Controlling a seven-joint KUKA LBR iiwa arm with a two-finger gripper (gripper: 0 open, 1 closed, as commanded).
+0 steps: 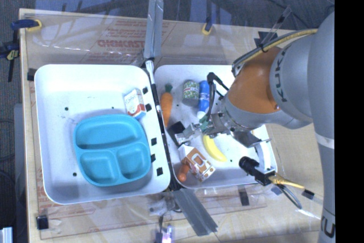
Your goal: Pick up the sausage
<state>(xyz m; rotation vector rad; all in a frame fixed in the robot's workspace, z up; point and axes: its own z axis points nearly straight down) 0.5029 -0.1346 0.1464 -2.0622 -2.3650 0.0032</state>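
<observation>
Grey gripper (185, 132) is hovering low in right bin (259, 79); claw state: can't tell. Sausage unidentified; confirm target before descending, avoiding banana (213, 148).

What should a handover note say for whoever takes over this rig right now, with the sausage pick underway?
Claw: low in the right bin, over the clutter at its middle; nothing can be seen held in it.
Sausage: I cannot pick it out for certain. A reddish-brown piece lies at the right bin's near left corner, partly under a small carton, and may be it.
Nearby: carrot along the divider side, banana beside the claw, green can and blue can at the far side.
Left bin: blue tray, small carton.
Done: no lift seen. Left: locate, grasp, lift the sausage.
</observation>
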